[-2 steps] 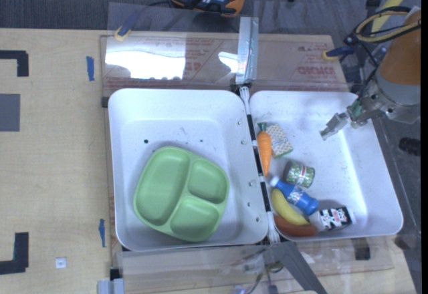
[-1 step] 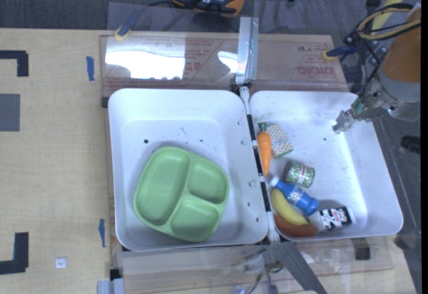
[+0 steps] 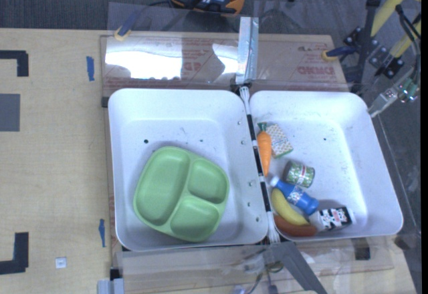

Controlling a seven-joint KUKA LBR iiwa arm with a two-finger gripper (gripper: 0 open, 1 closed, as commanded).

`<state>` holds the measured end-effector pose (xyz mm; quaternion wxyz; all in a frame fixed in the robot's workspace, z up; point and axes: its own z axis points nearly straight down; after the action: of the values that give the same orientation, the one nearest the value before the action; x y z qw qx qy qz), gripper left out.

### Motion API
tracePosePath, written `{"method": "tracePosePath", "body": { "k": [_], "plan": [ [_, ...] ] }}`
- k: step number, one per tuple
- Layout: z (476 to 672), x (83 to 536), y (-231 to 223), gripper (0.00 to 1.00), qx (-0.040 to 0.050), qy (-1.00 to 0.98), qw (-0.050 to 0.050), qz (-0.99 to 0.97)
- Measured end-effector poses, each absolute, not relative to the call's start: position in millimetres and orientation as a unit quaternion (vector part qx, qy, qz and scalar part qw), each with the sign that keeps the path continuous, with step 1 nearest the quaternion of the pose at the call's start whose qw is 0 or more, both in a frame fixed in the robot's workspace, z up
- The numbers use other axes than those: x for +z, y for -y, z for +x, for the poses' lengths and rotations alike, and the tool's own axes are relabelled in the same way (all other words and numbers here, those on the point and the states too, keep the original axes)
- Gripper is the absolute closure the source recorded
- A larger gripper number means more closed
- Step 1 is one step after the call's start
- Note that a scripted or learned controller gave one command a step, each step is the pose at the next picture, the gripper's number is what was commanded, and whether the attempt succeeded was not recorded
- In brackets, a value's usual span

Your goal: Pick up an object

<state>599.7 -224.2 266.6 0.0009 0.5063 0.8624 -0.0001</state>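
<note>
**A:** Gripper state? We can't tell if it's spread or pinched on smth, so we're not calling it. The arm comes in from the right, so everything pickable prob lies to the left of it, across the bin.

**B:** Agreed. Stuff's bunched against the left wall of the right bin [image 3: 334, 125], by the divider. Nearest the arm side, imo, is the black-and-white carton [image 3: 332, 217] at the front.

**A:** Our count for that bin is 7, one of each: carrot [image 3: 264, 150], patterned packet [image 3: 280, 140], green can [image 3: 299, 174], blue bottle [image 3: 298, 198], banana [image 3: 283, 206], smth red [image 3: 299, 230] tucked under the banana, plus the carton.

**B:** The carrot's long axis runs front-to-back along the divider, nearly touching it. Bottle and banana slant from back-left to front-right, touching each other. The can stands a bit apart, so we'd guess it's the easiest grab.

**A:** The left bin [image 3: 167, 119] has 1 green divided plate [image 3: 180, 194] w/ 3 compartments. 2 bins total.
</note>
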Motion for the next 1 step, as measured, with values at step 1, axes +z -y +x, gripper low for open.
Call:
{"method": "tracePosePath", "body": {
  "k": [1],
  "plan": [
    [668.5,284.4,222.4,1.0,0.0003,-0.939,0.003,0.345]
  ]
}}
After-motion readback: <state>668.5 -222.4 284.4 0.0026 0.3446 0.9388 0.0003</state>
